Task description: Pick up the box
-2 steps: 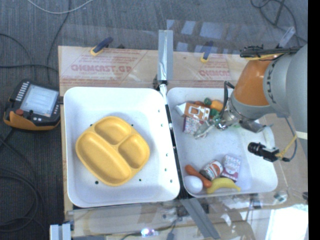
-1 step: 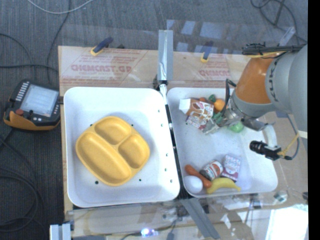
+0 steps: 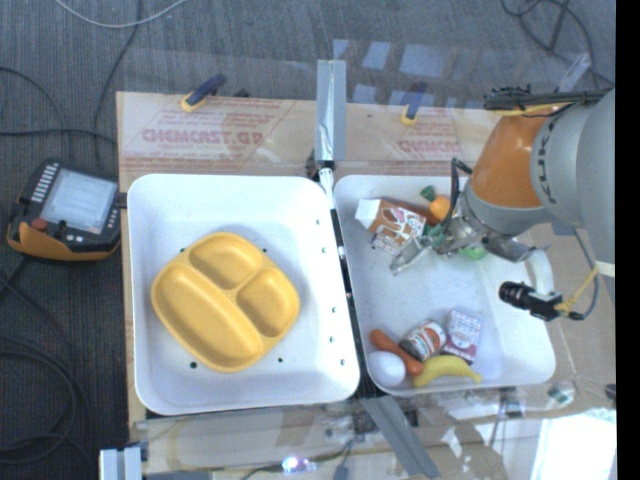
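Dark grey carpet point(image 3: 250, 38), perhaps ribbed; loose cables point(image 3: 110, 13); teach pendant point(image 3: 65, 211) at left.

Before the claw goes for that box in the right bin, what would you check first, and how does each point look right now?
1. Box in view: ok. The box lies at the top left of the right bin.
2. Claw near the box: ok. The claw sits just below and right of it.
3. Box between the fingers: not ok; it lies beside the tips, not between them.
4. Claw open wide enough: cannot tell, the fingers are too small and blurred.
5. Room around the box: not ok. An orange and green item crowds its right side, and the bin wall is close on the left.
6. Other clutter out of the way: ok. The banana and egg lie at the bottom.
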Robot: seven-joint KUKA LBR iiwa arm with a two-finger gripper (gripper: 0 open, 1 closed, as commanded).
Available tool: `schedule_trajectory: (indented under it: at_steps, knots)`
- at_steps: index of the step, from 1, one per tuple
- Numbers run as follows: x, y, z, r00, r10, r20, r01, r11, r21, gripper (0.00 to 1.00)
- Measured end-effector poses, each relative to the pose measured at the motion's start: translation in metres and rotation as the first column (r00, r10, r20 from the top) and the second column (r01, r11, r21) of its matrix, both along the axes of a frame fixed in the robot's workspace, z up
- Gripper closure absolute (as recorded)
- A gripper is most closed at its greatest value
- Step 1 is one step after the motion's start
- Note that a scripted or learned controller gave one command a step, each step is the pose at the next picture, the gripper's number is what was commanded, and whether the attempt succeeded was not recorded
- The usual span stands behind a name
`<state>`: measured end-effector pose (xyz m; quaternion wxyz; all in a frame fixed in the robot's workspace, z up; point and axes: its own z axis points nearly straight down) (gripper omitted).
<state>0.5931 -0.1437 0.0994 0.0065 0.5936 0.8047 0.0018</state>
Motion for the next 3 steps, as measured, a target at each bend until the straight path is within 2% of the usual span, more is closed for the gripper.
schedule_trajectory:
  at_steps: [1, 2, 3]
  knots:
    - [-0.087, -0.053, -0.009, 1.000, 0.028, -0.002, -0.028, 1.000, -0.003, 0.00]
    - [-0.084, -0.052, 0.001, 1.000, 0.029, 0.005, -0.029, 1.000, -0.003, 1.00]
    - [-0.084, -0.052, 0.001, 1.000, 0.029, 0.004, -0.029, 1.000, -0.003, 0.00]
